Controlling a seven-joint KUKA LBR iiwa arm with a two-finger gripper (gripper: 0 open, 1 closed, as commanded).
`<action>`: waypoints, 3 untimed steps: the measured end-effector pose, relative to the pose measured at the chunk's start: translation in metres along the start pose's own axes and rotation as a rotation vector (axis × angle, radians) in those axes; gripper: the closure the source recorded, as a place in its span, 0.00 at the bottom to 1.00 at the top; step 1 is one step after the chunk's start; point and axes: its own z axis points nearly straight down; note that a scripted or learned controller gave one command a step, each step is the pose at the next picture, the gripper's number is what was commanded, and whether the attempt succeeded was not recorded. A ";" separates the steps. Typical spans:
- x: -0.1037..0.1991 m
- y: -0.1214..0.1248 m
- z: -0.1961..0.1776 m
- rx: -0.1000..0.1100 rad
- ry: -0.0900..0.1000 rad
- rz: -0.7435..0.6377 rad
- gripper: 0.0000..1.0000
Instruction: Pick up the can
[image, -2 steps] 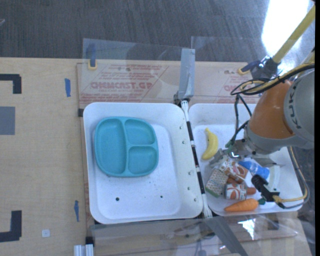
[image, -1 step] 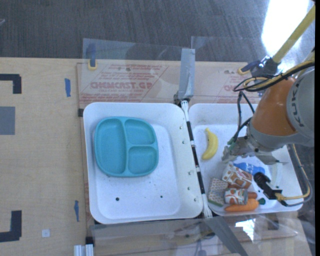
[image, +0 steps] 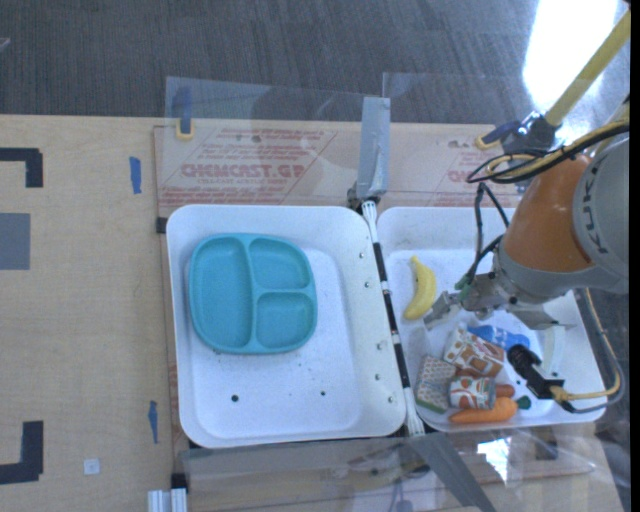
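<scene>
Several small items are crowded at the lower right of the frame, in the right bin (image: 440, 218): a carrot (image: 485, 410) lies nearest, with small packets just above it. What is judged to be the can (image: 472, 352), red-and-white patterned, lies on that heap's upper edge. The gripper (image: 452, 303) hangs just above-left of it; whether it is spread or closed cannot be told. A descent centred on the can is advised, so the neighbouring packets are not caught. Farther up, a banana (image: 421, 288) is seen.
</scene>
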 end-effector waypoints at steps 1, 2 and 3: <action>-0.077 -0.051 -0.064 0.010 -0.001 0.015 0.00; -0.087 -0.065 -0.016 -0.018 -0.006 0.014 0.00; -0.058 -0.058 -0.011 -0.036 -0.034 -0.137 0.00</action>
